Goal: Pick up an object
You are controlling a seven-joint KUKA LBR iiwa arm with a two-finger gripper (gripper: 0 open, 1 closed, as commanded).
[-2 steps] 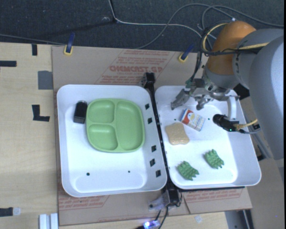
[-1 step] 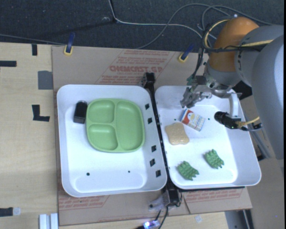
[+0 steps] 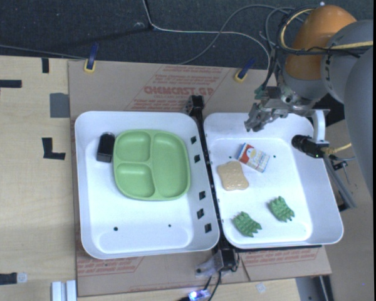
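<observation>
— Where are we aiming? We're hovering the gripper (image 3: 258,121) over the right bin's (image 3: 319,196) far rim, nothing between its fingers (spread or pressed, we can't tell).

— We're choosing the small carton (image 3: 254,157), lying near that bin's middle, long axis slanting upper-left to lower-right. We're advising closing across its short sides, clear of the tan sponge (image 3: 232,176).

One fixed camera looks down at a slant on the bench (image 3: 25,168), taking in both bins (image 3: 88,187) whole, from moderate height.
</observation>
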